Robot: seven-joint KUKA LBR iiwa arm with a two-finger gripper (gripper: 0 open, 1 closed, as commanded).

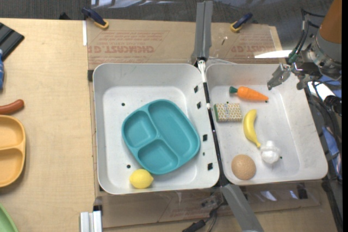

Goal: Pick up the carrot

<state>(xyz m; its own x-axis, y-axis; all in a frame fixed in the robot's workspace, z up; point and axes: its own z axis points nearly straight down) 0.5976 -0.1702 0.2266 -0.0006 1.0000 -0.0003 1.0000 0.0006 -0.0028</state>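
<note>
The carrot point(251, 94), orange with a green top, lies flat in the upper part of the right bin point(304, 165), its tip pointing right. My gripper point(288, 80) hangs over that bin's upper right corner, a little to the right of the carrot and apart from it. Its fingers point(275, 79) are spread open with nothing between them.
In the right bin also lie a speckled sponge point(228, 112), a banana point(251, 127), a brown egg point(243, 167) and a small white object point(270, 154). The left bin point(106, 117) holds a teal divided plate point(159, 136) and a lemon point(141, 178).
</note>
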